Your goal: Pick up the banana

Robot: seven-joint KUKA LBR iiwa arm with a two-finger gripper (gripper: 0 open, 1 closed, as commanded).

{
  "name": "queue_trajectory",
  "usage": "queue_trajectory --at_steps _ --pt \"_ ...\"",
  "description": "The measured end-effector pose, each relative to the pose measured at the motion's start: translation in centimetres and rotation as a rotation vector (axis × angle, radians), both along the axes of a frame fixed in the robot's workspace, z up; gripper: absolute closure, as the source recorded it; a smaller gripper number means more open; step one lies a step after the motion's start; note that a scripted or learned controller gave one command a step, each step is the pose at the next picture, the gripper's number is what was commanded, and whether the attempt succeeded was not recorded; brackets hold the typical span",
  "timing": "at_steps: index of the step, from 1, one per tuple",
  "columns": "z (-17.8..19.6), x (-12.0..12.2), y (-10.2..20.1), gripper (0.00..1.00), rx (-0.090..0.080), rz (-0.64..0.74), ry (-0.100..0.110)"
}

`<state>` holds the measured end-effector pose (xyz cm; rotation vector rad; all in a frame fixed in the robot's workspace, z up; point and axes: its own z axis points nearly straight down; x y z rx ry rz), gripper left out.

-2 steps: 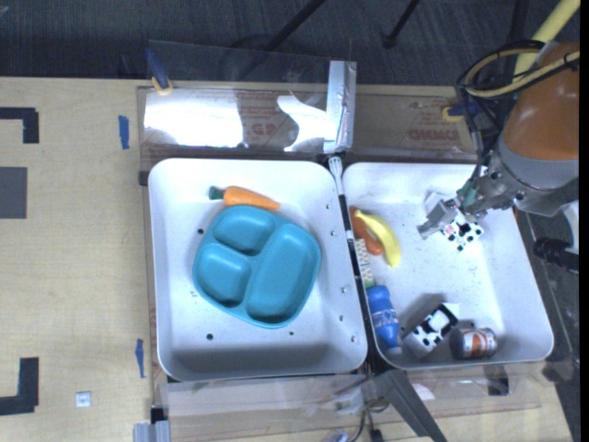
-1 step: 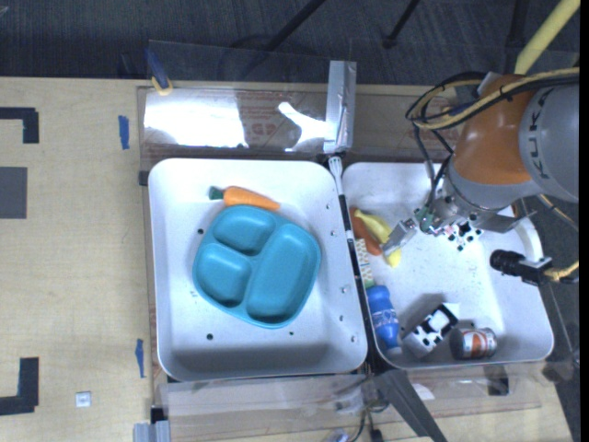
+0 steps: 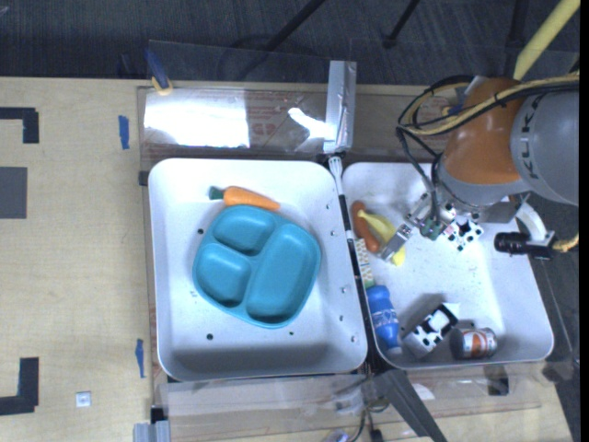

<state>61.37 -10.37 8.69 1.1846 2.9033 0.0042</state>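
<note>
Over the right bin I see the gripper low at the banana, which lies by the bin's left wall, far half; I cannot tell its grip. Nearer lie a bottle and can. Left, a carrot touches the blue tray.

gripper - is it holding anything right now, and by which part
Cannot be told. The gripper sits right at the banana in the right bin, but a grip isn't visible.

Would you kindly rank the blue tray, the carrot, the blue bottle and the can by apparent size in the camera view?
1. blue tray
2. blue bottle
3. carrot, looking close to the bottle
4. can
</note>
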Motion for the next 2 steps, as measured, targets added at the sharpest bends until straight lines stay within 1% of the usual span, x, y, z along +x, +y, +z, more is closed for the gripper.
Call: queue_trajectory --at_steps 1,2 --pt "1.3 0.3 0.0 1.0 0.0 -0.002 -0.01" --pt "9.9 3.0 6.3 1.0 0.001 -0.109 0.003"
